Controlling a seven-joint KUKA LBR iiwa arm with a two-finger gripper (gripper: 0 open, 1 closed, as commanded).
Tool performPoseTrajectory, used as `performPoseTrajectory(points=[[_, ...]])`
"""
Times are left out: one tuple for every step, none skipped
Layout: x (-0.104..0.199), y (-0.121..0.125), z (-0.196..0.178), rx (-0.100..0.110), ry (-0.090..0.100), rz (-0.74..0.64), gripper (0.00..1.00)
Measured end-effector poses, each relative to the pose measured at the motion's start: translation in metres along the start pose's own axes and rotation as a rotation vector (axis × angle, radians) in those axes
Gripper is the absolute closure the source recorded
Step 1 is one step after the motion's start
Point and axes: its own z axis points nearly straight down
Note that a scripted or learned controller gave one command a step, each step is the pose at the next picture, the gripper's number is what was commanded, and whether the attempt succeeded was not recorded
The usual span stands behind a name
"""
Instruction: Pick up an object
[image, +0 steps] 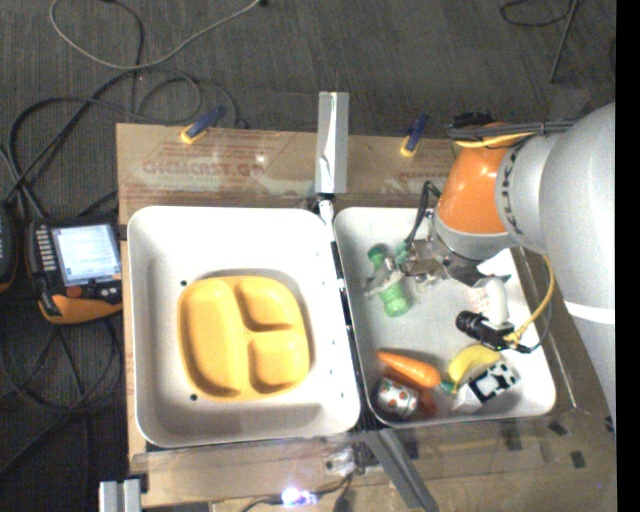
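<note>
Reaching in over the right bin, the arm's jaws sit at a green bottle — whether they grip it or stand apart, I cannot tell. Below the jaws lie a carrot and a banana; left of them, a yellow tray rests in the other bin.

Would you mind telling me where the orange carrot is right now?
The orange carrot lies in the right white bin, near its front edge, between a shiny metal ball and a yellow banana.
</note>
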Motion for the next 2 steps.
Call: performPoseTrajectory(points=[[0.016, 0.023, -0.088, 0.003, 0.003, -0.11, 0.0], [-0.011, 0.033, 0.001, 0.001, 0.001, -0.17, 0.0]])
